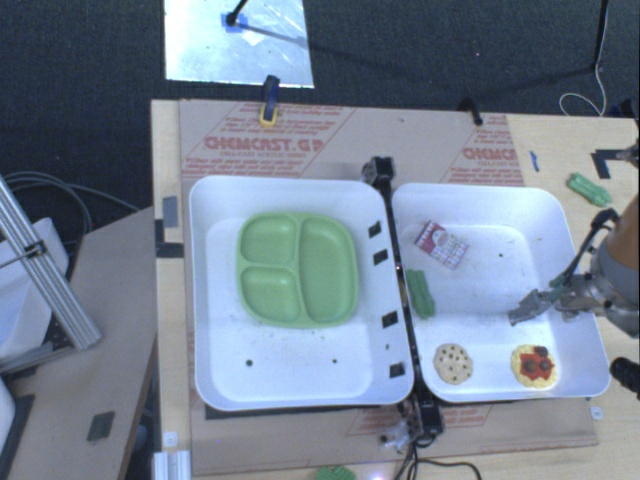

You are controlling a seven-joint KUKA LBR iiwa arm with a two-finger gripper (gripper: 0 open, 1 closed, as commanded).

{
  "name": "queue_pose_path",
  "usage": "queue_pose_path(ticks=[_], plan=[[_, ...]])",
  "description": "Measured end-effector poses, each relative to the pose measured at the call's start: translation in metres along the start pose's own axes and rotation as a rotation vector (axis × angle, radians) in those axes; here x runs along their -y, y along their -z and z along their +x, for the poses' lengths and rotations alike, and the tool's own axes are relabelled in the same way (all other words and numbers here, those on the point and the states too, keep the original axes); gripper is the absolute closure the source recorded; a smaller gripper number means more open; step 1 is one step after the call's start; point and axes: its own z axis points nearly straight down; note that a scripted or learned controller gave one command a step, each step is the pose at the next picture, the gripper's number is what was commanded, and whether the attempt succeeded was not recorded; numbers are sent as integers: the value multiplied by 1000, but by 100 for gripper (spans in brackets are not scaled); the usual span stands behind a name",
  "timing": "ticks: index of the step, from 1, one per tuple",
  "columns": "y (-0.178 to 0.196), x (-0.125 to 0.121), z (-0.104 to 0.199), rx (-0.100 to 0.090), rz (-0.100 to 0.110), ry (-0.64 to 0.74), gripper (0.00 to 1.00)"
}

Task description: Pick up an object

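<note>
**Arm poised over the right bin, nothing in its grip yet**

From where I stand, the gripper (527,310) hangs low over the right bin (575,230), reaching in from the right side. Its tip is a small grey blur; I cannot tell whether the fingers are apart or together, and nothing shows between them.

The candidates all lie in that bin: a pizza slice toy (534,365) just below the tip near the front wall, a cookie (453,363) to its left, a green block (419,293) against the dividing wall, and a red-and-white packet (441,244) further back. The left bin (215,363) holds a green divided plate (298,269).

I judge this the approach step, before any grasp. The pizza slice toy looks nearest; the next move calls for centring over one item, then descending squarely, since these flat pieces offer little to pinch.
</note>
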Motion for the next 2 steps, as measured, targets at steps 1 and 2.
queue_pose_path(ticks=[1, 2], plan=[[-3, 1, 0, -2, 4, -1, 0], [-3, 1, 0, -2, 4, -1, 0]])
